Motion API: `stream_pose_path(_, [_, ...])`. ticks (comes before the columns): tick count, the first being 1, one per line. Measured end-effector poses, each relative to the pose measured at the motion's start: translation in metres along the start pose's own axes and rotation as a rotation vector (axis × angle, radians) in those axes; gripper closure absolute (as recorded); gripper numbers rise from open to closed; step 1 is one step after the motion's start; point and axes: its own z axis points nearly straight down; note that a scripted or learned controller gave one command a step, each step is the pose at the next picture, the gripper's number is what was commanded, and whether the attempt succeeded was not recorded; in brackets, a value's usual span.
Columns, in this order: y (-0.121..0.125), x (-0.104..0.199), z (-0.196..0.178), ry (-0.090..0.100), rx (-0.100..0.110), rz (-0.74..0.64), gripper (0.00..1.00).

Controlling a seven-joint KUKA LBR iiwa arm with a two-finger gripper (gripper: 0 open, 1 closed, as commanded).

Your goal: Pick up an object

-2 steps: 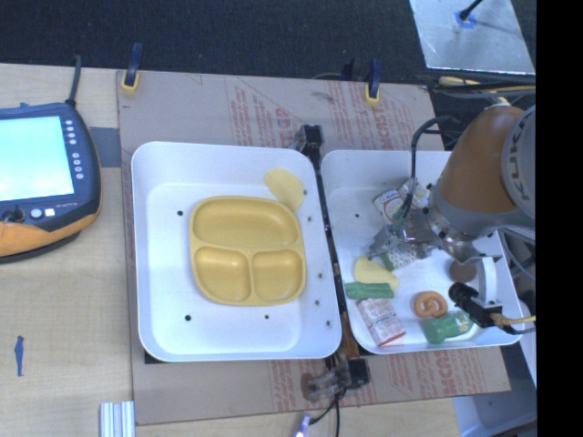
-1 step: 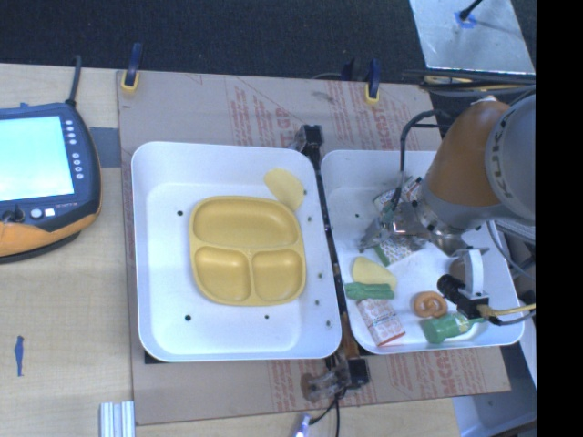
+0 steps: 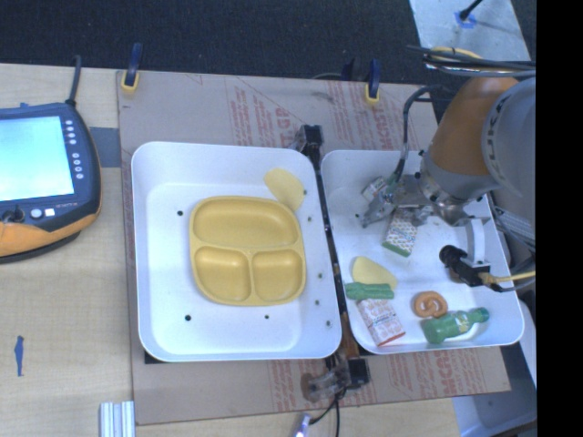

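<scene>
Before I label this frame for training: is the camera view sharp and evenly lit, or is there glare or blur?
Camera view: light is even and soft; the white bins look bright with faint glare, the handheld screen is washed out, small items in the right bin are slightly soft, and the arm is blurry near the edge.

Arm [image 3: 474, 135] body covers the upper right corner of the right bin [image 3: 342, 244]; its outer part is cut off toward the right side. Gripper [image 3: 378, 203] fingers too small and cluttered to read their spacing, and contact with the small packet [image 3: 401, 237] just below cannot be told. Handheld screen unit [image 3: 41, 176] cut off by left edge.
</scene>
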Motion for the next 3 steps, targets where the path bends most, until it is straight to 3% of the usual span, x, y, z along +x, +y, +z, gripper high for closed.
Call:
stream_pose_path(1, [0.051,0.014,0.004,0.003,0.008,0.002,0.0])
stream_pose_path(2, [0.051,0.013,-0.007,0.003,0.011,-0.002,1.0])
stream_pose_path(3, [-0.002,0.054,-0.097,0.004,0.008,0.0,1.0])
